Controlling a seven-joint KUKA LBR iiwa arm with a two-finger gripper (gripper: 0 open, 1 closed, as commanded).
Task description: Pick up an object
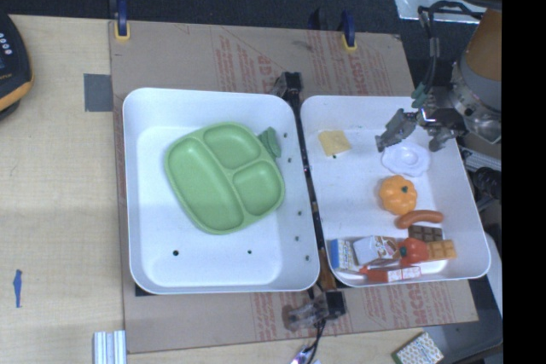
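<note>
Table carries two white bins. End effector, fingers spread, grasping nothing, hovers in right bin above clear lid; orange pumpkin near.

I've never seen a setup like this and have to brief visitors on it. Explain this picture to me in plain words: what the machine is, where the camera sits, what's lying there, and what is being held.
The picture comes from one fixed camera above the bench, looking down at a slant. The machine is a robot arm reaching in from the right; at its end is the gripper, the part meant for grasping, hovering over the top of the right bin.

Two shallow white bins sit side by side. The left bin holds a green divided plate. The right bin holds a yellow square piece, a clear round lid-like item just under the gripper, an orange pumpkin-like toy, a toy sausage, and a cluster of small packages and toy food along its near edge.

Nothing is visibly held between the fingers.
</note>
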